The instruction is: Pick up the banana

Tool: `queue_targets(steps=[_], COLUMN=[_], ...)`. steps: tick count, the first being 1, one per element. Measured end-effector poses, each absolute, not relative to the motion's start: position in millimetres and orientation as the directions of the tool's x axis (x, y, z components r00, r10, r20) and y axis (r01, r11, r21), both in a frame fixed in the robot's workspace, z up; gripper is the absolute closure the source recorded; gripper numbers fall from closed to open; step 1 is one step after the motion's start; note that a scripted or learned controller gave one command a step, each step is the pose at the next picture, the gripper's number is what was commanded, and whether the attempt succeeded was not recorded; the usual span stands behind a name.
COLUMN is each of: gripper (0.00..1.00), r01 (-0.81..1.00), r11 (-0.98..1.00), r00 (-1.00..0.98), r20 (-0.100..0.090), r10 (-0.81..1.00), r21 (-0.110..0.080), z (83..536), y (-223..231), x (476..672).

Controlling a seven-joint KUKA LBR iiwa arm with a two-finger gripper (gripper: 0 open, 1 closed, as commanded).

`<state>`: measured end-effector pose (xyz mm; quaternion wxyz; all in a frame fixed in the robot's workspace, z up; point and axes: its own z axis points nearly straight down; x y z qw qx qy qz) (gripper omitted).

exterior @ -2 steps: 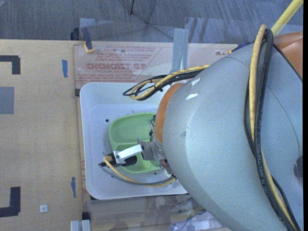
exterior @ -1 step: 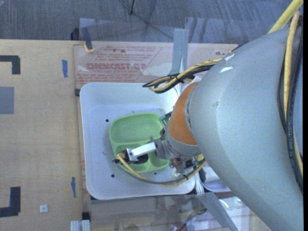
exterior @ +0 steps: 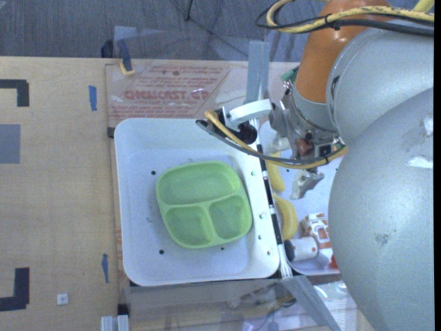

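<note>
Scene: a slanted overhead look at a wooden bench (exterior: 55, 185) bearing two white bins side by side.
Arm: grey with an orange band, large in the right of the view, over the right bin (exterior: 303, 266).
Jaws: the gripper (exterior: 306, 185) hangs just beside the banana; how far the jaws are parted cannot be told, and nothing is seen held.
Banana: yellow, lying in the right bin (exterior: 284, 209) along the wall shared with the left bin (exterior: 131, 185), partly hidden by the wrist and cables.
Doing it well: likely best to close across the banana's narrow width, near its middle.
Edges: the dividing wall crowds one side.
Open room: little; a small red-and-white object (exterior: 315, 234) lies near. The green divided plate (exterior: 203, 204) is well apart.
</note>
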<state>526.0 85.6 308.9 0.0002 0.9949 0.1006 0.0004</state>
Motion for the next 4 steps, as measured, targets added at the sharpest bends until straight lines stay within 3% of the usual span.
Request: queue_targets(steps=[1,2,3,4], gripper=[0.00,0.00,0.00,1.00], r01=[0.238,0.225,0.183,0.184], r11=[-0.971,-0.974,-0.983,-0.983], r00=[0.971,0.974,0.983,0.983], r20=[-0.005,0.015,0.024,0.007], r10=[0.238,0.225,0.183,0.184], r21=[-0.002,-0.005,0.004,-0.005], z=[159,101,98,103], y=[124,198,217,219], x=[515.0,492.7,503.7,500.6])
